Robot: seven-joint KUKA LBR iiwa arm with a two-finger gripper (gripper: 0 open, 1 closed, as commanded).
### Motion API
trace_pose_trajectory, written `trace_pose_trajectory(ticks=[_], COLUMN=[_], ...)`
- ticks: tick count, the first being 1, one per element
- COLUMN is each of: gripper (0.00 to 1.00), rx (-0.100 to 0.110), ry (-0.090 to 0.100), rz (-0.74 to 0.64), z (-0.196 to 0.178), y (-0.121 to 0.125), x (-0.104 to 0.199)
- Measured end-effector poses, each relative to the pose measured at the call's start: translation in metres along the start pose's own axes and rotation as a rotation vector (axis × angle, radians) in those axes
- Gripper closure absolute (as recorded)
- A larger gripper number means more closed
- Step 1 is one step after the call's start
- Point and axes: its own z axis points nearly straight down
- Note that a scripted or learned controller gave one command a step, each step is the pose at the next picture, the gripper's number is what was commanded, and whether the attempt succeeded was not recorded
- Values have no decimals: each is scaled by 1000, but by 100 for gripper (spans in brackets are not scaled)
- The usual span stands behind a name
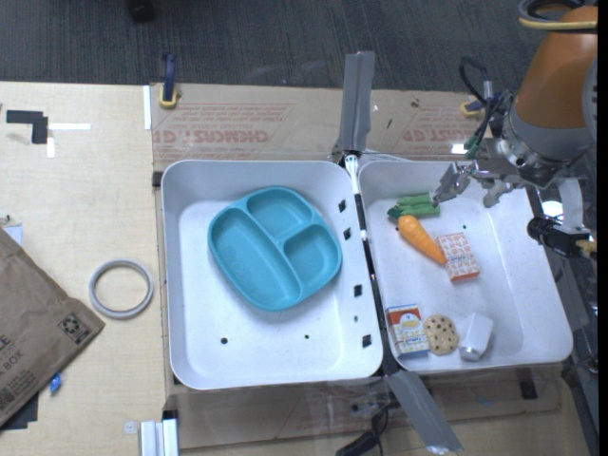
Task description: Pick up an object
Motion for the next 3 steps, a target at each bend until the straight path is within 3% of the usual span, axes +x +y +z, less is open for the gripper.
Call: trace_pose_trajectory(ticks=[1, 2, 3], gripper=[0, 100, 100], rx=[-3, -4, -1], ry=[0, -1, -1], rz=[-164, -160, 73], z=[124, 115, 25], y=[1, 1, -2], x=[17, 15, 51])
